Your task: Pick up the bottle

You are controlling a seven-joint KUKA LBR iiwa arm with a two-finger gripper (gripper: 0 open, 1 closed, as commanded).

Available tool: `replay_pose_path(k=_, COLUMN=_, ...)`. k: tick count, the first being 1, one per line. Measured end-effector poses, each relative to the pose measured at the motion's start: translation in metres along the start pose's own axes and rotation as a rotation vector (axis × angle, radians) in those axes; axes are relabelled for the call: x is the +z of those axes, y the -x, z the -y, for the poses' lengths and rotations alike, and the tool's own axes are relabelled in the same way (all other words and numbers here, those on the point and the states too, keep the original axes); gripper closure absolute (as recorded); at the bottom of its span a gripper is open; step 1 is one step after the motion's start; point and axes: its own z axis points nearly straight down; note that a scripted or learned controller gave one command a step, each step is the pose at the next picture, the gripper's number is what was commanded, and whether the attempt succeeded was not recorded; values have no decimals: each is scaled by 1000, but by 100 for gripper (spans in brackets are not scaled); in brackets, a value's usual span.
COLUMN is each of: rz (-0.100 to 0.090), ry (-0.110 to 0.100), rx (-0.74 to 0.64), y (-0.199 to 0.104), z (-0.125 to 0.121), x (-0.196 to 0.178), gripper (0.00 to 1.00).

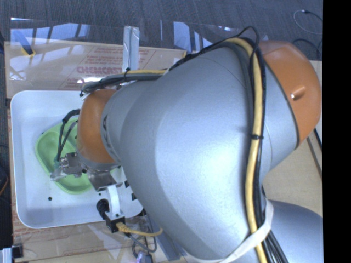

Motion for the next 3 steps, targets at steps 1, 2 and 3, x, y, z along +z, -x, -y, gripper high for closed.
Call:
replay_pose_path(k=1, rz=6, ry=-10, rx=-1, y=3, z=2, x=-5, gripper=100)
replay_pose_path(k=2, rz=-1, ry=-22, rx=-48, y=-19, z=-17, x=-147, gripper=100)
replay_pose_path(k=3, rz=0, ry=-23, rx=-47, y=-19, z=-16, x=-147, gripper=0)
